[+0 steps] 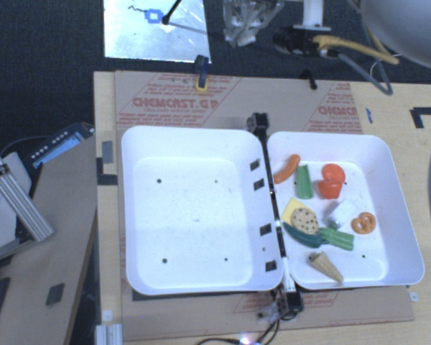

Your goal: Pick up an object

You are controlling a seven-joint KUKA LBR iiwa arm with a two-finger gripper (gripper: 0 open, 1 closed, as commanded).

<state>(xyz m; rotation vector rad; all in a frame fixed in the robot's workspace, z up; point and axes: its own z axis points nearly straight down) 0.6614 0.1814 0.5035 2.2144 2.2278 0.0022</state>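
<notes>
Cone (325,266) in right bin (402,214); board (176,100) reads "CHEMCAST GP".

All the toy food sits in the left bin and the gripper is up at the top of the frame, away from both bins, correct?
Not quite. The camera view shows the toy food in the right bin, not the left bin. The gripper is indeed up top, away from both.

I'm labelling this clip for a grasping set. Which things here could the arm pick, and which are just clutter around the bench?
Candidates, all in the right bin: carrot, green stick, red pepper, white block, pretzel, cookie, cone.

Clutter: left bin, clamp, remote, cardboard sheet.
</notes>
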